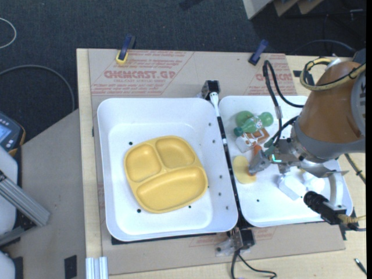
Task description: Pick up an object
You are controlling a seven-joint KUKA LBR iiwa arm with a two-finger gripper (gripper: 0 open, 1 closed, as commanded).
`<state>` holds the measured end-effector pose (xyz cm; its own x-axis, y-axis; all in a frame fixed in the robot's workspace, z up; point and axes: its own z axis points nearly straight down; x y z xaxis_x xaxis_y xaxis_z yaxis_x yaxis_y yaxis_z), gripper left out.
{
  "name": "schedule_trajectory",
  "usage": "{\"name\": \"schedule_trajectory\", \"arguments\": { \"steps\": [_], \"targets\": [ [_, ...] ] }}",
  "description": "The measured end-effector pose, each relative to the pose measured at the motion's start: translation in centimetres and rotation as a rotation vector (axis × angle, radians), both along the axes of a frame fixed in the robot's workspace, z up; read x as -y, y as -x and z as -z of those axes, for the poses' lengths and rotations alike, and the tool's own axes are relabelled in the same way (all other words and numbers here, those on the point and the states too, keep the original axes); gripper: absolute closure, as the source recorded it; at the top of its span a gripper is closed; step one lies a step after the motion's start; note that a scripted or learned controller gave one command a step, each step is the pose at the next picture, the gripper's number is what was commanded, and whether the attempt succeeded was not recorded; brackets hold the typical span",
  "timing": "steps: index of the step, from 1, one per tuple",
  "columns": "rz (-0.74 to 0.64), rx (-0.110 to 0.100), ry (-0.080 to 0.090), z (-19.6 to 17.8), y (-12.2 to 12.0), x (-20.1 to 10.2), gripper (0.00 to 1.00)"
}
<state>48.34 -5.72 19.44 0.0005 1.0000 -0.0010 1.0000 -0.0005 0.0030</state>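
Camera view: on the table, the claw point(260, 163) hangs low in the right bin point(273, 214), its tip beside a pale yellow disc point(244, 170) and just near of a green bottle point(253, 122) and an orange-and-white item point(256, 137). How wide the claw stands I cannot tell, and nothing shows clearly in its grip. The likely failure: it closes between the crowded pieces and catches an edge, nudging the flat disc away. The yellow divided plate point(165, 173) lies in the left bin point(116, 156), well apart.

The left bin point(110, 156) is blocked by a yellow divided plate point(165, 173) mid-floor — only its margins stay open.
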Motion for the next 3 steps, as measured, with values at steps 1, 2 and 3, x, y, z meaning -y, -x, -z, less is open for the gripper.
{"name": "schedule_trajectory", "arguments": {
  "steps": [1,2,3],
  "targets": [
    [-0.001,0.004,0.001,-1.0,-0.1,0.0,1.00],
    [-0.005,-0.008,-0.004,1.1,0.5,-4.1,1.00],
    [-0.001,-0.002,-0.001,-0.1,0.4,-3.9,1.00]
  ]
}}
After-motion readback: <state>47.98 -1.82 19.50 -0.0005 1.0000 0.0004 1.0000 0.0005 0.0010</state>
